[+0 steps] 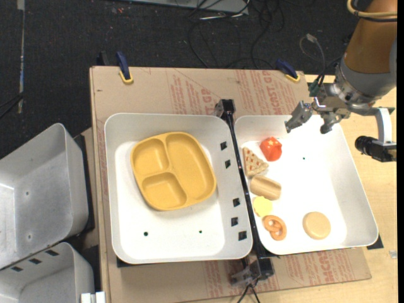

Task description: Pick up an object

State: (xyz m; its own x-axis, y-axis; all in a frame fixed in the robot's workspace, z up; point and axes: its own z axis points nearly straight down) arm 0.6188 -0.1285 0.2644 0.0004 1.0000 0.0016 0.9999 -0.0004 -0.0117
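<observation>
At about one o'clock over the right bin (353,169), the jaws (310,120) hang spread and empty, with the tomato (271,148) nearest at their eight o'clock, so a descent here would probably close on bare floor.

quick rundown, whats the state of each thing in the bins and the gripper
gripper: open, holding nothing, above right bin's far edge
yellow plate: upright in left bin
tomato: loose in right bin
waffle: flat
hot dog bun: lying
pretzel: flat
round bun: loose
</observation>
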